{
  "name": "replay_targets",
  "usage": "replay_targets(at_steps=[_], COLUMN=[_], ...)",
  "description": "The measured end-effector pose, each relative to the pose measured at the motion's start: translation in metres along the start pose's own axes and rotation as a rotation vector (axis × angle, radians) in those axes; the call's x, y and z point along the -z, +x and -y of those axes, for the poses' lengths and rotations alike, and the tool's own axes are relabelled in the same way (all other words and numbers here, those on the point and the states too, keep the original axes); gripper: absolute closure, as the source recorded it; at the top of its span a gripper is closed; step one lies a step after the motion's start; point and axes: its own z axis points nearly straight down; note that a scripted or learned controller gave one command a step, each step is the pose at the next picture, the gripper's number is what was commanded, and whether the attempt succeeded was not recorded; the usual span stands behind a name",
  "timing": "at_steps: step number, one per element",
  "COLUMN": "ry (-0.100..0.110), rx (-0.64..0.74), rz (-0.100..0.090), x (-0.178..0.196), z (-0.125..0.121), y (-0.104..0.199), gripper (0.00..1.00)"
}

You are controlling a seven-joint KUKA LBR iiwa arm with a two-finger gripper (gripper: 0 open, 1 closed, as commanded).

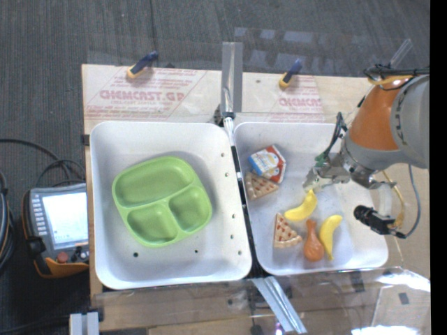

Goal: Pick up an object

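Overhead, the gripper (312, 181) is seen low in the right bin (363, 260), just above a banana (302, 208); whether its fingers are apart or together cannot be told. A second banana (330, 233), a drumstick (313, 242), two waffle wedges (285, 232), (259, 185) and a carton (268, 162) are spread nearby. A green plate (163, 199) is set in the left bin (105, 257).

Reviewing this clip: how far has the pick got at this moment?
Done: the gripper is low in the right bin, just above the upper banana. In hand: nothing visibly held; the fingers are too small to judge. Left: grasping and lifting. The other banana, the chicken leg, the pizza slice, the waffle and the carton all lie on the bin floor.
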Motion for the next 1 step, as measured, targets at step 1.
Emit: replay_targets(at_steps=[1], ry=[0.006], rx=[0.243], rz=[0.004], x=[0.081], z=[-0.0326], y=[0.019], gripper=[1.0])
